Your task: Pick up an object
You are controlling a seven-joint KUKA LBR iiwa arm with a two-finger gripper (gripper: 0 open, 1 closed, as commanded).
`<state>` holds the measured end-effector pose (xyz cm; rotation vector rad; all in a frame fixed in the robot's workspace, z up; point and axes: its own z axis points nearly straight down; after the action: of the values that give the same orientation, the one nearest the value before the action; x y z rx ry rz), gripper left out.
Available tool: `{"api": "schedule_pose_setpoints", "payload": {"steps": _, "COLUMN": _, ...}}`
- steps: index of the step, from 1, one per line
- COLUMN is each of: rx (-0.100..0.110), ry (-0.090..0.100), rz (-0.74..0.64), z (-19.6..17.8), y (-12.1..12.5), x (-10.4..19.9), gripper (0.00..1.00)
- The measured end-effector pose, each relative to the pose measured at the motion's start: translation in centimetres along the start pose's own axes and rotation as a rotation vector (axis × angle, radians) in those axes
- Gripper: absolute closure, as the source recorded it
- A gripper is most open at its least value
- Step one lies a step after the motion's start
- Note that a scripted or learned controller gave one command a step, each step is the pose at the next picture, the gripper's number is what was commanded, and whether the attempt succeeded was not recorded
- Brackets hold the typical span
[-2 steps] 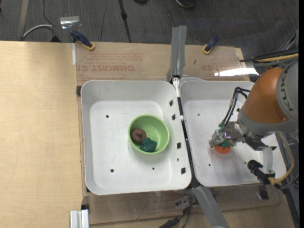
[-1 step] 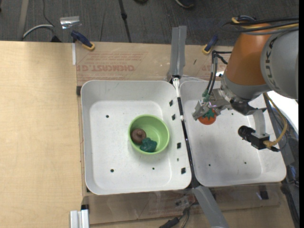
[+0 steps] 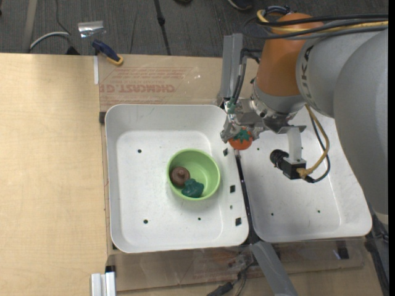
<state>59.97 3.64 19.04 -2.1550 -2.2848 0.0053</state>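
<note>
**Arm over the seam between the bins, orange piece at the hand**

The arm (image 3: 321, 66) reaches in from the right, its orange band above the wrist, and its hand (image 3: 237, 134) sits low over the near-touching rims of the two bins. A small orange object (image 3: 241, 142) with a touch of green shows right at the fingertips, at the inner edge of the right bin (image 3: 308, 221). It appears to sit between the fingers, closed in on it, though the wrist hides much of the grip.

In the left bin (image 3: 154, 227) a green bowl (image 3: 210, 165) stands near the middle. Inside it lie a brown round item (image 3: 179, 176) and, touching it, a teal piece (image 3: 193, 189).

A black part (image 3: 285, 162) on a yellow cable hangs over the right bin, just beside the hand.

Behind the bins lies a sheet of cardboard (image 3: 148, 82) on the surface (image 3: 49, 165); a blue-and-yellow clamp (image 3: 106, 50) sits at the cardboard's far edge.
</note>
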Motion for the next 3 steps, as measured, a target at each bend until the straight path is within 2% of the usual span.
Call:
{"api": "schedule_pose_setpoints", "payload": {"steps": 1, "rx": -0.029, "ry": -0.014, "rz": -0.103, "z": 3.3, "y": 0.2, "x": 2.3, "gripper": 1.0}}
{"api": "schedule_pose_setpoints", "payload": {"steps": 2, "rx": -0.061, "ry": -0.034, "rz": -0.092, "z": 3.6, "y": 3.0, "x": 1.9, "gripper": 1.0}}
{"api": "schedule_pose_setpoints", "payload": {"steps": 3, "rx": -0.062, "ry": -0.037, "rz": -0.085, "z": 3.7, "y": 3.0, "x": 1.8, "gripper": 1.0}}
